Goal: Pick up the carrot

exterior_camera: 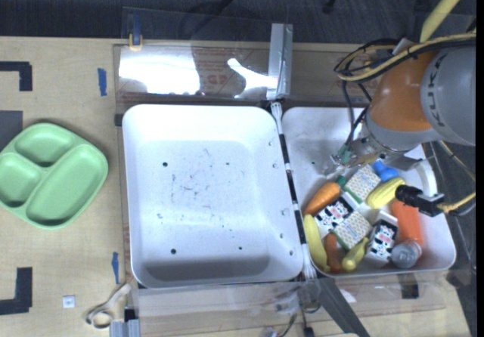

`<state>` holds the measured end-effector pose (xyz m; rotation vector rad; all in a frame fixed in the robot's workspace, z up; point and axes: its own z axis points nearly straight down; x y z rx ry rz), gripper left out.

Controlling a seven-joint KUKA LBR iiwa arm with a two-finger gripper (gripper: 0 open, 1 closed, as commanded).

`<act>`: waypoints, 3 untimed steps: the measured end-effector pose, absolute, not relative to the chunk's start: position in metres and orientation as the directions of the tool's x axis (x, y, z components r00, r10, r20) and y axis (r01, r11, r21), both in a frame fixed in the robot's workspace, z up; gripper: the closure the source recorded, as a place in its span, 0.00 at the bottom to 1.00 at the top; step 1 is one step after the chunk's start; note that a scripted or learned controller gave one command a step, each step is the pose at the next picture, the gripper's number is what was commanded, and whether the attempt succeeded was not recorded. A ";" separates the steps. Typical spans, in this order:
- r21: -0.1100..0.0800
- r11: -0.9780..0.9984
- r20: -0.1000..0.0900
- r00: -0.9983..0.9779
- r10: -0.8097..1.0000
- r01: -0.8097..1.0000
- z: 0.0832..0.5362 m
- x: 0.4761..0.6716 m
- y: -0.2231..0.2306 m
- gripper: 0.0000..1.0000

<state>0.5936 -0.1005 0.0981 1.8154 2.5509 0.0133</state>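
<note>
The wooden surface [68,63] fills most of the view and carries two shallow white bins side by side. The left bin [204,192] is the larger of the two and shows a scuffed white floor with a few dark specks. The right bin [314,135] holds a crowd of small things packed toward its near half. The grey arm [461,97] with its orange band [401,105] reaches in from the right and hangs over the far right part of that bin. A green divided plate [49,173] lies on the surface well to the left of the bins, and a clear plastic panel [197,71] stands behind the left bin. The end effector [349,156] points down just below the orange band, near the top of the pile; whether it is spread or pressed together I cannot tell, as its tip is small and lost among the clutter. The carrot [321,197] lies in the right bin close to its left wall, tilted, with its thick end toward the pile and just beside a black-and-white patterned block [335,214]. A yellow banana [314,241] lies along the left wall nearer the front. An orange bottle with a grey cap [408,231] lies at the right of the pile, touching the other things.
</note>
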 end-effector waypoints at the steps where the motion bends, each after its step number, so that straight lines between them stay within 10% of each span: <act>1: 0.004 0.414 -0.003 -0.414 0.910 0.910 0.143 0.668 -0.128 1.00; 3: 0.004 0.158 -0.002 -0.158 0.987 0.987 0.146 0.668 -0.146 1.00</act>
